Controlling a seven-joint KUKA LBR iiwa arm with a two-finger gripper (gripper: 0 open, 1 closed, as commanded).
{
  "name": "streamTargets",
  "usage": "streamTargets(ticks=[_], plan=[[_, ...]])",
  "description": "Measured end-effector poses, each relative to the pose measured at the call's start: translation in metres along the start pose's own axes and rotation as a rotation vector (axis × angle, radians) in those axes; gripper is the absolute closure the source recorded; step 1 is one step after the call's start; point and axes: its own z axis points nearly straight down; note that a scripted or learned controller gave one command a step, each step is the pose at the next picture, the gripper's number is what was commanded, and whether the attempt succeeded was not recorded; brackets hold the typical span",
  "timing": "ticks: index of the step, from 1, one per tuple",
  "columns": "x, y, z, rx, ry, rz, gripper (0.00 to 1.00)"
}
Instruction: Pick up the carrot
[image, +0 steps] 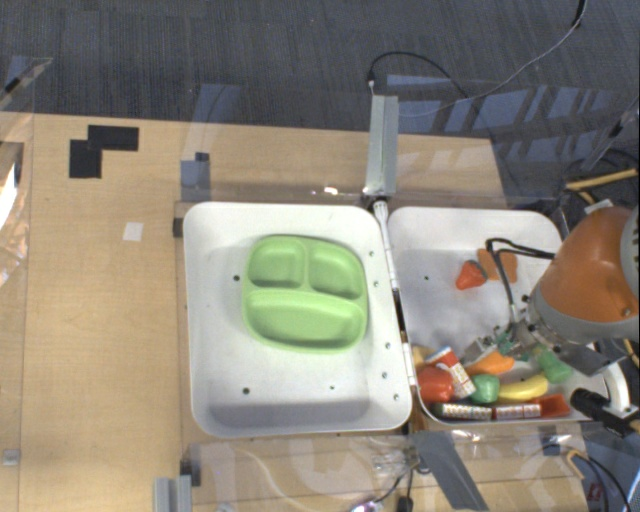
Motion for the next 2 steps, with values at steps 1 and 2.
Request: streamTargets(ticks=[1, 2], plan=[[0.000, 0.004, -0.012, -0.007, -0.002, -0.003, 1.00], [-0.053, -0.021, 0.000, 0.001, -0.002, 0.000, 1.00]])
